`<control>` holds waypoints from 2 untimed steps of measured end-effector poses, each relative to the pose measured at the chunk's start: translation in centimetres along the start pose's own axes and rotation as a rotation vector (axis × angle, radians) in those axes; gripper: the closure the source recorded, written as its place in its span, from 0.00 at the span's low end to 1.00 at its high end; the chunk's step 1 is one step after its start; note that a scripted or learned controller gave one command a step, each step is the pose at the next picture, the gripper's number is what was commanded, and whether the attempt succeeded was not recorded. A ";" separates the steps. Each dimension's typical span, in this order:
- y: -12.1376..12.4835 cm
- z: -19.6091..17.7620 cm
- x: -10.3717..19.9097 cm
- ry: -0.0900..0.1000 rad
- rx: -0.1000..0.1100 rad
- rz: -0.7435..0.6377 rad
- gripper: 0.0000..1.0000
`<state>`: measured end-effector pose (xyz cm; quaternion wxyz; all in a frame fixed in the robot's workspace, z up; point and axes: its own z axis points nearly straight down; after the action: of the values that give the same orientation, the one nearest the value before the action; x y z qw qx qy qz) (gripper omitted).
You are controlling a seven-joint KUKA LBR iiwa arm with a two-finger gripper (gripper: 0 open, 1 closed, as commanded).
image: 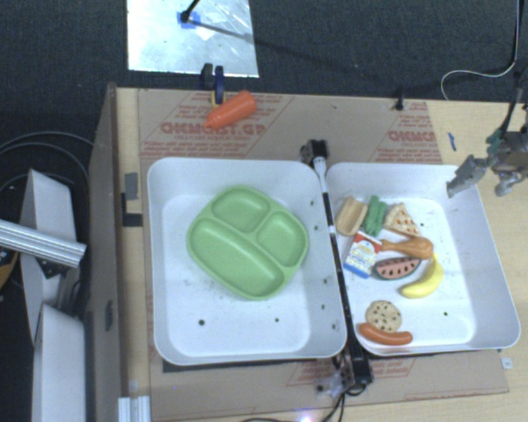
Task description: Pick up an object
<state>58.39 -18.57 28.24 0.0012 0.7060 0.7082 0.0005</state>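
One gripper [484, 176] hangs over the right bin's [488, 262] far right rim, fingers spread, holding nothing.

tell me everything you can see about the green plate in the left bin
The green plate is pale green, looks like smooth plastic, and has rounded corners. It is split into three compartments: one long one along its lower-left side and two smaller ones toward the upper right. It lies flat and right side up, turned at an angle, near the middle of the left bin, resting on its floor.

Glossy white plastic bins [246, 345] — matt cardboard bench [352, 121]
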 end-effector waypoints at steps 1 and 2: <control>-2.8 13.5 4.9 0.005 0.008 -0.003 0.00; -5.6 20.0 2.7 0.001 0.003 0.004 0.00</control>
<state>52.78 -15.91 8.22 -0.0004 0.7073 0.7070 -0.0001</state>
